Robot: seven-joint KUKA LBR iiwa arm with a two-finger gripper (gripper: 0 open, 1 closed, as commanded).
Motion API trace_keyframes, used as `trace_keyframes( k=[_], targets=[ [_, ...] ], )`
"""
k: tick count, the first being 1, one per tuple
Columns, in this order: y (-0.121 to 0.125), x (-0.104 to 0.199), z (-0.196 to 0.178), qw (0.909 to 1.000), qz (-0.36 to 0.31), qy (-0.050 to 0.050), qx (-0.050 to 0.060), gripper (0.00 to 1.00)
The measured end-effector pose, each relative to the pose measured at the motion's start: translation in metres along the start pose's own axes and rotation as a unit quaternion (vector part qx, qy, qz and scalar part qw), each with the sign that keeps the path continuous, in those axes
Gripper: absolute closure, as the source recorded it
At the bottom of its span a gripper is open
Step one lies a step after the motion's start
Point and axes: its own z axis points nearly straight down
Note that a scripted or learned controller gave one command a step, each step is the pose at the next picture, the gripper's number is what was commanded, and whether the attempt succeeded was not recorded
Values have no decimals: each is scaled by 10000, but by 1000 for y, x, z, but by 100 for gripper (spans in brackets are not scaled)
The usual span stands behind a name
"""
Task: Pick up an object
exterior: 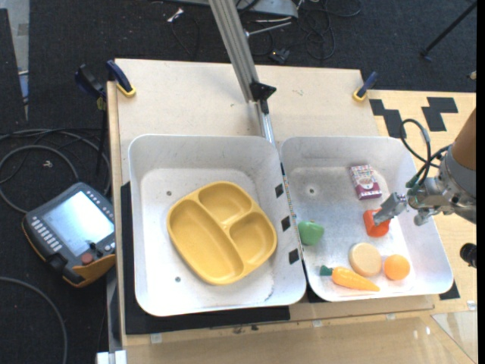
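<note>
The right bin (333,154) holds several small objects. A pink box (365,181) lies near the back, and a green piece (310,233) sits by the left wall. At the front are a beige disc (365,259), an orange ball (396,267) and a toy carrot (353,280). A red piece (373,224) rests mid-right. My gripper (391,208) reaches in from the right, low over the bin, with its tip right at the red piece's upper right edge. I cannot make out whether it grips the piece.
The left bin (151,158) holds a yellow divided plate (221,231). A slanted metal pole (236,40) rises behind the bins' divider. A teach pendant (72,233) lies on the floor to the left.
</note>
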Motion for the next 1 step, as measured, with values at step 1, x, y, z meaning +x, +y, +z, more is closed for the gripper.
trace_keyframes(
  k=[1],
  targets=[
    [0,0,0,10000,7,0,-2,0]
  ],
)
